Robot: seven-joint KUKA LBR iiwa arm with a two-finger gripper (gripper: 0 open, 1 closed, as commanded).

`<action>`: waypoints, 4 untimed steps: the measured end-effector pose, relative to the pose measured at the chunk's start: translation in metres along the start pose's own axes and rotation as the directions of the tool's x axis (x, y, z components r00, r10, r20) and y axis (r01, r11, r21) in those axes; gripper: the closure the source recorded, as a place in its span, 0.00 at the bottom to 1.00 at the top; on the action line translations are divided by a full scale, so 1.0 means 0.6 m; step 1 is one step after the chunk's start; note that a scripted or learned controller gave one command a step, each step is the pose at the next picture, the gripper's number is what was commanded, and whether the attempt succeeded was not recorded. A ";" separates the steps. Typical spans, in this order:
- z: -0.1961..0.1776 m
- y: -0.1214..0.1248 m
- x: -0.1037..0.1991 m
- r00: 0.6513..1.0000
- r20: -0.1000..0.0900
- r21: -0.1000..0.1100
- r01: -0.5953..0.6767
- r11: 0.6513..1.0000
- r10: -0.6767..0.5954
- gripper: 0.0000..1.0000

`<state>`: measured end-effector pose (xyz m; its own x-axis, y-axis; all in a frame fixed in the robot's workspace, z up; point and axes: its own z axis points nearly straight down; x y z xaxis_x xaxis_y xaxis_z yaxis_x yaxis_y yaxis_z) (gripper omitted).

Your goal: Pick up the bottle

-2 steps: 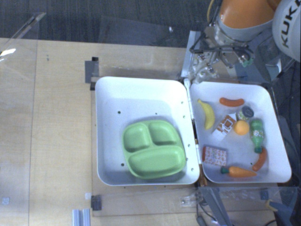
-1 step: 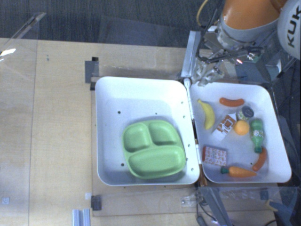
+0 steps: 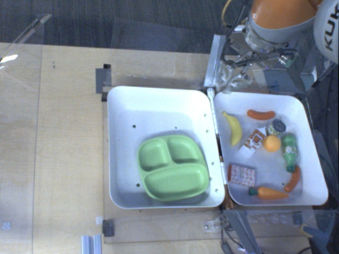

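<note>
Bottle: a small green plastic bottle point(image 3: 289, 151) with a darker cap end, lying on its side near the right wall of the right-hand shallow white bin point(image 3: 312, 142), its length running roughly along that wall.
Close neighbours: a round orange fruit point(image 3: 272, 144) just beside the bottle's upper left; a dark round lid-like object point(image 3: 278, 126) just above it; a short orange-red sausage shape point(image 3: 292, 179) just below its lower end, possibly touching.
Farther in the bin: a yellow banana point(image 3: 233, 128), a red-and-white carton point(image 3: 254, 139), a red sausage point(image 3: 260, 114), a patterned red packet point(image 3: 241, 175), an orange carrot point(image 3: 270, 193).
Left bin: white bin point(image 3: 122, 142) holding a green compartment tray point(image 3: 172, 168).
Gripper: the gripper point(image 3: 241, 78) sits beyond the right bin's far edge, well apart from the bottle; it is too blurred to tell how far the fingers are spread, and nothing is seen held.
Progress: judged not yet begun; the bottle rests untouched.
Risks: the bin wall may block a finger on the outer side; crowding may make the fingers catch the fruit or sausage instead; the round, lying bottle could roll or slip out of a pinch.
Surroundings: pale wooden tabletop point(image 3: 53, 142).
</note>
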<state>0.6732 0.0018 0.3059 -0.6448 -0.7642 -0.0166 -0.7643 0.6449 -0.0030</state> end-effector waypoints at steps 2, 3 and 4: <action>0.000 -0.040 0.054 0.722 -0.004 -0.006 0.692 0.722 -0.692 1.00; -0.015 -0.019 0.029 0.531 -0.001 -0.008 0.847 0.531 -0.847 1.00; -0.009 0.000 0.007 0.260 0.001 -0.007 0.966 0.260 -0.966 1.00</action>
<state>0.6707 -0.0014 0.3115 0.5704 -0.8213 -0.0027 -0.8213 -0.5704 -0.0094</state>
